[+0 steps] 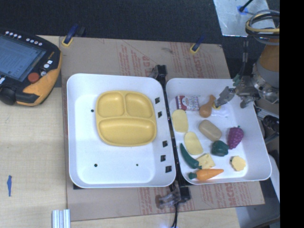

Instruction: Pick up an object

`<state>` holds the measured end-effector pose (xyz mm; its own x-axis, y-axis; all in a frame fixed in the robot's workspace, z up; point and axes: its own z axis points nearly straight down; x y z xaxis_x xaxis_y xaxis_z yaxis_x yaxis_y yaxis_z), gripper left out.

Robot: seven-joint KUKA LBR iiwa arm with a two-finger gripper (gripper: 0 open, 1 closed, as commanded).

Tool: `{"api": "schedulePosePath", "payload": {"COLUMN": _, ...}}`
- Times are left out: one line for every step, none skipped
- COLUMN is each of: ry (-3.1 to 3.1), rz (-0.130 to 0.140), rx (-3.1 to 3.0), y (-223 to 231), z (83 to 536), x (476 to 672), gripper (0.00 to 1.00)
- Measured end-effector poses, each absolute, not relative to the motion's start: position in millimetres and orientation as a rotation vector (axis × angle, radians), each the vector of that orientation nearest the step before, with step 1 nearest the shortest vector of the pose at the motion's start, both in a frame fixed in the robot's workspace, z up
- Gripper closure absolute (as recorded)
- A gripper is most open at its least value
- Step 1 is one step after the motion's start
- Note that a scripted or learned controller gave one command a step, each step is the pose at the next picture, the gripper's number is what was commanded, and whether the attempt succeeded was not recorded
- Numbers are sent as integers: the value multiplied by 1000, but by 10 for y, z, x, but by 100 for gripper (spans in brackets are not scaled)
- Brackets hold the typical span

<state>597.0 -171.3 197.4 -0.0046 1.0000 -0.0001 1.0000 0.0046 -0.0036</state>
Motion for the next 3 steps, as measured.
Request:
{"api": "schedulePosePath", "payload": {"ry": -2216, "rz": 11, "rx": -2216, "y": -2144, "z": 1351, "x": 5455, "gripper": 0}}
{"api": "schedulePosePath", "payload": {"ry": -2223, "rz": 6, "rx": -2205, "y": -1422, "z": 892, "x": 5013, "gripper": 0}}
{"api": "schedulePosePath", "payload": {"ry": -2225, "rz": 5, "rx": -2214, "y": -1470, "z": 1021, "x": 5041, "gripper": 100}}
